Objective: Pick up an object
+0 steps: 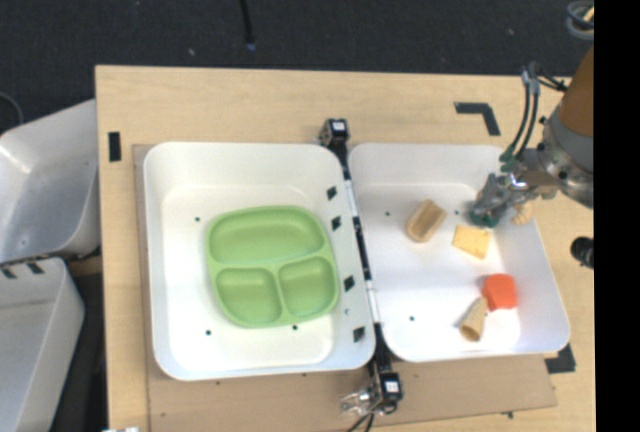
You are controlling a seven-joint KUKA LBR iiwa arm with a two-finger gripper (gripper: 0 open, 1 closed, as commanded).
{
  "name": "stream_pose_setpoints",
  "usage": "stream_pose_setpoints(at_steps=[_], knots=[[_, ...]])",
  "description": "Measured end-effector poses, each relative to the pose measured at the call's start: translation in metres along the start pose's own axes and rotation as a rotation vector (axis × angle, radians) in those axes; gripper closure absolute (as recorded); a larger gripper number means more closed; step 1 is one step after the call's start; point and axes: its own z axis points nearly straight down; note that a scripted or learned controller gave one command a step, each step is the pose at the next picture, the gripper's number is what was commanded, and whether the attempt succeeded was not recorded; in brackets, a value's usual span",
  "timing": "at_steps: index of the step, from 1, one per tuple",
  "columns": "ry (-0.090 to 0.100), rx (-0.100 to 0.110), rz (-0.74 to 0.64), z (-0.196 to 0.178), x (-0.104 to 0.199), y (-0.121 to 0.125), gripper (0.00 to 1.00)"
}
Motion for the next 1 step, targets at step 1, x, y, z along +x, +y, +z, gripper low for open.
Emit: stream_pose_setpoints(at_steps=[1], knots=[[0.002, 0.007, -0.001, 0.0125, 0.0513, -0.0064, 1.0]])
